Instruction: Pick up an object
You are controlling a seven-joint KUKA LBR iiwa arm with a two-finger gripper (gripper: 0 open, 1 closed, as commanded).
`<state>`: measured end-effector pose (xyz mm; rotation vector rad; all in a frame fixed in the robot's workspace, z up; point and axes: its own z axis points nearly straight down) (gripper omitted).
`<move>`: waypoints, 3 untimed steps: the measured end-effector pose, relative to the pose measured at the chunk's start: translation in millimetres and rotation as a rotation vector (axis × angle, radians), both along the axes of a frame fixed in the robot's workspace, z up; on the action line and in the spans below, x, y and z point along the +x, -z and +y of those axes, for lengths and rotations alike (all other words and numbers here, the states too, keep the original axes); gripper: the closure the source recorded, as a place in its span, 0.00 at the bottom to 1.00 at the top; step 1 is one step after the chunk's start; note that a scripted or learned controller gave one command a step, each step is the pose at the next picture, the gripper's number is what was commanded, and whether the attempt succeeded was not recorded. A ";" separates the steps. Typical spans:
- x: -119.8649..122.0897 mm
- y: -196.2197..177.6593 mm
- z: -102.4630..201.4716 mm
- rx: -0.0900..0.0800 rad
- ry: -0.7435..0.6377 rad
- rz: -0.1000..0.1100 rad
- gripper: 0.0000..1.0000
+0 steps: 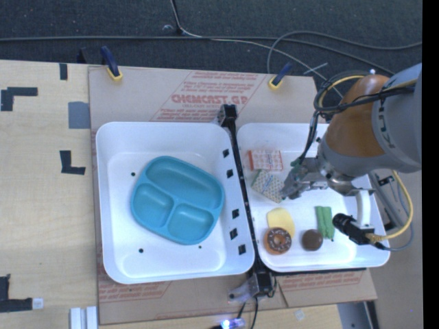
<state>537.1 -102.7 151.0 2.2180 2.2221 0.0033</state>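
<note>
The right bin (343, 258) holds several small items. A red-and-white checked packet (265, 160) lies at its back left, with a grey-green checked packet (267, 185) just in front of it. Along the front are a yellow piece (280, 219), a sprinkled donut (278, 241), a brown ball (312, 240) and a green stick (324, 222). My gripper (295, 184) hangs low over the bin's middle, right beside the grey-green packet's right edge. The arm's wrist hides what is directly beneath it.
A blue divided plate (177, 199) lies in the left bin (113, 184). A black divider strip (236, 184) runs between the two bins. Cables loop behind the arm at the back right.
</note>
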 end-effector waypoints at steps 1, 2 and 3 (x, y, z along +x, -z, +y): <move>7.3 -57.0 7.9 -0.001 -0.001 -0.002 1.00; 8.3 -96.8 7.9 -0.001 0.001 -0.001 1.00; 7.0 -82.3 66.7 0.001 -0.005 0.005 1.00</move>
